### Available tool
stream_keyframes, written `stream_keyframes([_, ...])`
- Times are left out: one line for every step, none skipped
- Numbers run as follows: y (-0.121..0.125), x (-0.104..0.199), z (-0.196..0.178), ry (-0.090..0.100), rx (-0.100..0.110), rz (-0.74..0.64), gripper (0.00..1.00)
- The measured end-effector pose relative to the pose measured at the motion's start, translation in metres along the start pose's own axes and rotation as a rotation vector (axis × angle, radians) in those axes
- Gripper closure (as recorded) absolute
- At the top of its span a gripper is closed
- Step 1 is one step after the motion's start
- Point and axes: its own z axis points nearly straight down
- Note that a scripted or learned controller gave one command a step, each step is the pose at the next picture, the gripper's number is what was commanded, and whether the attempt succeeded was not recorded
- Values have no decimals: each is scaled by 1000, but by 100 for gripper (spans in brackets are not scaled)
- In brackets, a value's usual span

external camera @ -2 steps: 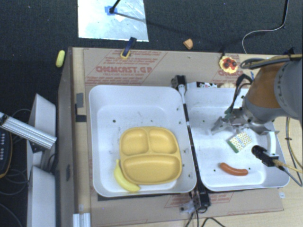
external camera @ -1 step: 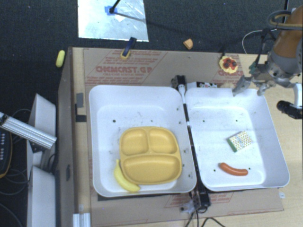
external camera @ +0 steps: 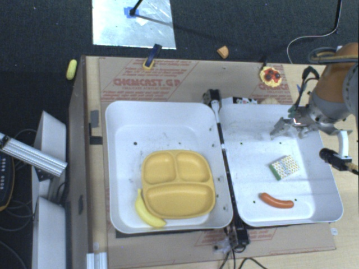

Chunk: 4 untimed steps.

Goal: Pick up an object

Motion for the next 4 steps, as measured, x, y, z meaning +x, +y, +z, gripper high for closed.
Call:
stream_keyframes([-44, 14, -23, 0, -2, 1, 0])
stream_keyframes([-88, 43, -25, 1, -1, 1, 0])
stream_keyframes([-87, 27, 18, -2, -8, 1, 0])
stream_keyframes([-85, 27, 5, -4, -16, 0, 100])
